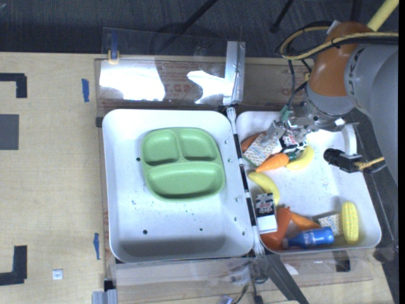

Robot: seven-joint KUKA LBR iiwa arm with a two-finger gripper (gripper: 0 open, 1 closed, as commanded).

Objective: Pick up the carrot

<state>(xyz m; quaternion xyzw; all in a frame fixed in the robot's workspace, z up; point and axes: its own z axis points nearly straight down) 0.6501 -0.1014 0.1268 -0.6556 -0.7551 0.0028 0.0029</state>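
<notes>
Counter (44,170): pale wood-grain surface, black angular markings and one grey square near its left edge, short blue tape strips (85,89) beside the bins' left side. Far edge: clear plastic panel (164,75) catching bright glare, held by a metal bracket (234,71). Floor (126,5): dark grey carpet beyond the far edge, crossed by thin black stand legs (215,5). Light: even, overhead, strong reflections on plastic.

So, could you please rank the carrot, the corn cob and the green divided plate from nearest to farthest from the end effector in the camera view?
1. carrot, just below the end effector, right bin.
2. corn cob, right bin's lower right corner.
3. green divided plate, left bin.
</notes>
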